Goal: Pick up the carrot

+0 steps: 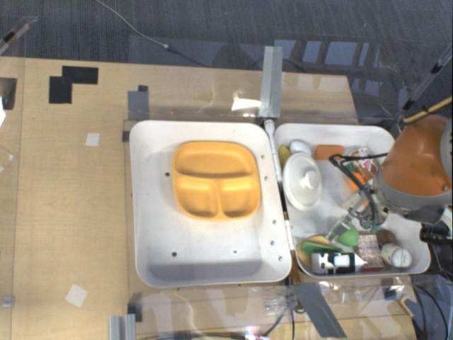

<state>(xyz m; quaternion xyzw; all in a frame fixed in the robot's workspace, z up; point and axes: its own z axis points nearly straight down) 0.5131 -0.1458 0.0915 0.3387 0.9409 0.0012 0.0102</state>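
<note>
My gripper (359, 217) is down in the right bin (410, 262), low in the middle of the clutter, w/ the orange band of my arm (417, 163) hanging over the bin's right side. Can't tell from this angle how my jaws stand, too much metal and junk tangled together there, so no claim on that.

The carrot (329, 151) lies near the bin's far edge, a stubby orange piece just right of the white bowl (303, 181) and left of a printed packet (362, 163). It's up and to the left of my gripper, well apart from it, w/ a black wire thing (348, 164) sitting between us. Nothing orange by my tips, so I'm not on it.

What's actually next to me: something green (347, 237) just below-left, a black bottle w/ white label (335, 263) lying along the near wall, a small round white cap thing (398, 257) in the near right corner, and a red-white packet (368, 245) beside that.

Left bin (152, 246) has the yellow divided tray (216, 179) sitting about mid-bin, three compartments, flat on the floor. Both bins sit side by side on the wooden bench (64, 211).
</note>
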